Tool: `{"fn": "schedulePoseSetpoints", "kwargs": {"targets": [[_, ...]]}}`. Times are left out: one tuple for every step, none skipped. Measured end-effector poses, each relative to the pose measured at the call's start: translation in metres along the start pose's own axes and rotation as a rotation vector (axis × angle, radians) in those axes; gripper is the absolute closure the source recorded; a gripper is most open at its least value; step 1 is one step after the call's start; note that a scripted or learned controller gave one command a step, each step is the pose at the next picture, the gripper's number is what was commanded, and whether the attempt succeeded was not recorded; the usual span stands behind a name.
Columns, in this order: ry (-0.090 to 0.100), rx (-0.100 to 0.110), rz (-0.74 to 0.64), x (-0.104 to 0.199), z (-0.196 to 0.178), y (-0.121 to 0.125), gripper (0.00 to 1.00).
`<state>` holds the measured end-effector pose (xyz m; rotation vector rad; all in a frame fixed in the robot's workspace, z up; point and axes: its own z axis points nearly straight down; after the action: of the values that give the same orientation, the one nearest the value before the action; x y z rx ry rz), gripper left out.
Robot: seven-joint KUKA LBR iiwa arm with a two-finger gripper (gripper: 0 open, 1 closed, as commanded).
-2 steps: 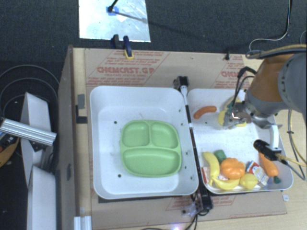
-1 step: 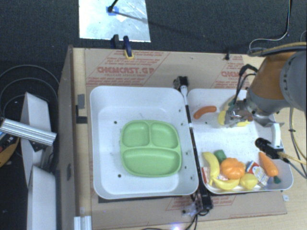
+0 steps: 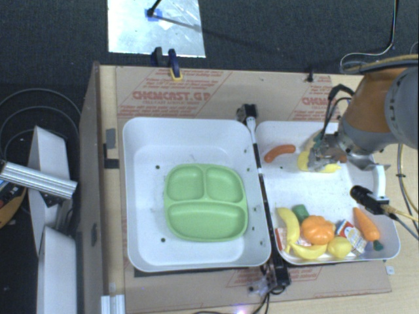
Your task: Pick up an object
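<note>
My gripper (image 3: 321, 157) is low in the right bin (image 3: 327, 191), at its far side. Directly under it lies a yellow toy (image 3: 305, 161), which peeks out to the left of the gripper and just below it. An orange-red sausage (image 3: 279, 152) lies a little further left. The near end of the bin holds a pile: two yellow bananas (image 3: 289, 224), a green piece (image 3: 300, 210), an orange pumpkin-like fruit (image 3: 317, 229), a lemon (image 3: 339, 246), a red-and-white packet (image 3: 351, 235) and a carrot (image 3: 366, 224).
The left bin (image 3: 147, 175) holds a green divided plate (image 3: 205, 201). A black clamp (image 3: 249, 114) sits on the wall between the bins at the far end. The grey and orange arm (image 3: 383, 106) comes in from the right above the right bin.
</note>
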<state>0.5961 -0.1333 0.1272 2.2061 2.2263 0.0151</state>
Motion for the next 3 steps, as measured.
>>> {"fn": "schedulePoseSetpoints", "kwargs": {"targets": [[-0.002, 0.012, 0.004, 0.014, 0.045, 0.005, 1.0], [-0.001, 0.008, 0.004, 0.014, 0.032, 0.006, 1.0], [-0.001, 0.005, 0.002, 0.014, 0.021, 0.008, 1.0]]}}
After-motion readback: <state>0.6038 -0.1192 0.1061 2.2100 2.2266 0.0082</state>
